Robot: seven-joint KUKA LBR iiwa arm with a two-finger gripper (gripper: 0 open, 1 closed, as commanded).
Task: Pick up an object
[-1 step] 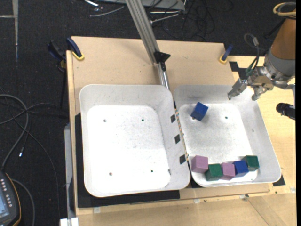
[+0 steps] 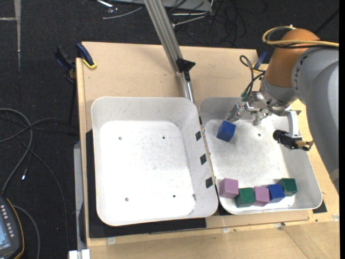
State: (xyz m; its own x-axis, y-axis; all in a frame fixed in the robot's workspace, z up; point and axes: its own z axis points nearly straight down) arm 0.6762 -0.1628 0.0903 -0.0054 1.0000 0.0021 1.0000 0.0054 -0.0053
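- Gripper point(image 2: 247, 112): over the far part of the right bin point(image 2: 302, 169); fingers spread apart, nothing between them
- Blue cube point(image 2: 226, 130): loose on the bin floor, tilted, just beside the fingertips, nearest candidate
- Row along the near wall: purple cube point(image 2: 229, 188), green cube point(image 2: 246, 197), purple, blue, green
- Step, as judged: approach, no grasp yet
- Next move calls for: centring over the blue cube, descending, closing

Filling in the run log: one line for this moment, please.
task: pick up object | gripper: above right bin, holding nothing visible | nearest: blue cube, apart | state: not grasped
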